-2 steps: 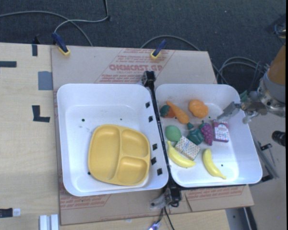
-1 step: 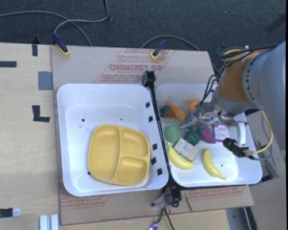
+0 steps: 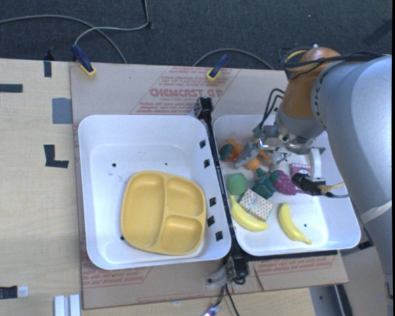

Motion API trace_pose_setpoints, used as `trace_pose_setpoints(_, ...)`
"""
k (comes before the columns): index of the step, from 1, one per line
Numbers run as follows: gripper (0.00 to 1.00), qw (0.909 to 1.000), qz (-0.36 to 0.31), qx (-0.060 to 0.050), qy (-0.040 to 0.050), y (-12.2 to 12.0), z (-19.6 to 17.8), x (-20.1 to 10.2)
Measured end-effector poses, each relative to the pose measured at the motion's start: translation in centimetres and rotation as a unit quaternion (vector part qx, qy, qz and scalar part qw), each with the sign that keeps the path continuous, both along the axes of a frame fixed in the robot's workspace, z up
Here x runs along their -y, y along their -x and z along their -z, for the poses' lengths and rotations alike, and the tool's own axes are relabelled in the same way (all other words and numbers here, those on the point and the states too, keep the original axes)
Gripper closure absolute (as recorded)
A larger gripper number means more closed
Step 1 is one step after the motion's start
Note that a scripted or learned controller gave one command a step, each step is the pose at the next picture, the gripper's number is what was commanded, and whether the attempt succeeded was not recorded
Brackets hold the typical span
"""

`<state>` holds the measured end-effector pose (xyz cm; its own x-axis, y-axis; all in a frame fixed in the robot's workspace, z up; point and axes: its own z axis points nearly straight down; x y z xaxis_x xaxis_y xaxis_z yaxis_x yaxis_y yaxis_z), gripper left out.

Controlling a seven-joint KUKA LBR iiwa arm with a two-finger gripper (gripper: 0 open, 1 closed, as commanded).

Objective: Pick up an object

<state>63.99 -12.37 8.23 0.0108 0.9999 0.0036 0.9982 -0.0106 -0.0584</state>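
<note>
A grey robot arm with an orange band above its wrist reaches in from the right over a wooden counter on which two shallow white bins sit side by side on a sheet of printed cardboard. The claw hangs low over the far part of the right bin, right among the small toys heaped there; whether it is spread or pressed together cannot be told from this angle, and no toy can be seen pinched in it. Just left of the claw lies an orange-and-green toy, with a small orange piece beneath it. Nearer the camera sit a round green toy, a dark green toy and a purple bunch of grapes, close together. A checkered block rests against a yellow banana by the bin's left wall, and a second banana lies apart to its right. The left bin holds a yellow divided plate lying flat toward the near side. Blue and yellow clamps pin the cardboard's far edge, and black cables trail across the dark floor behind.
</note>
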Motion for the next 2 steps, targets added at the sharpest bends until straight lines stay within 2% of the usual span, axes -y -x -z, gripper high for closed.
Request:
trace_pose_setpoints(1,0.0,0.9998,0.001,-0.016,-0.0062,-1.1,0.4,0.8)
trace_pose_setpoints(2,0.0,0.9995,-0.006,0.03,0.0034,-2.9,-0.4,2.4)
